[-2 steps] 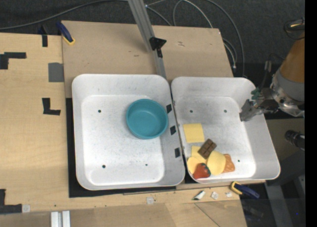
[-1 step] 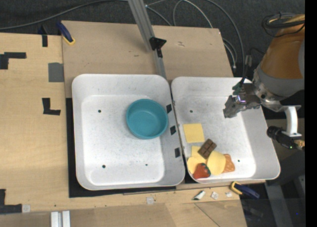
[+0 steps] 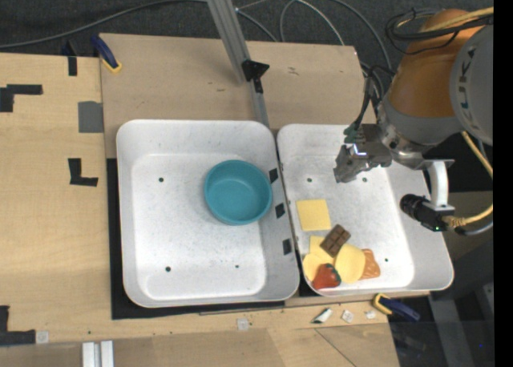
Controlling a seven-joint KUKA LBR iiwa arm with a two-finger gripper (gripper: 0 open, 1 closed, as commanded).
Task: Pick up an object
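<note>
A light wooden desk (image 3: 48, 197) fills the view, with dark carpet and loose cables at 12 o'clock behind it and strips of black tape at 9 o'clock. Two shallow white bins sit side by side on a black mat. The left bin (image 3: 144, 237) holds a teal bowl (image 3: 237, 191), upright, slightly toward 3 o'clock of that bin's middle. The right bin (image 3: 401, 269) holds a cluster of small things toward its 6 o'clock end: a pale yellow square slice (image 3: 313, 215), then just below it a brown chocolate-like piece (image 3: 335, 239), then a round yellow piece (image 3: 349, 263), a red piece (image 3: 325, 276) and an orange piece (image 3: 369, 265), these last touching or overlapping one another. The arm (image 3: 437, 77) comes in from 3 o'clock, its orange band large at 1 o'clock. The gripper (image 3: 349, 167) hangs over the 12 o'clock half of the right bin, apart from the cluster and nearest the yellow slice. I cannot tell whether they are spread or pressed together; nothing is seen between them. A grey pole (image 3: 228, 21) slants down from 12 o'clock toward the gap between the bins.
</note>
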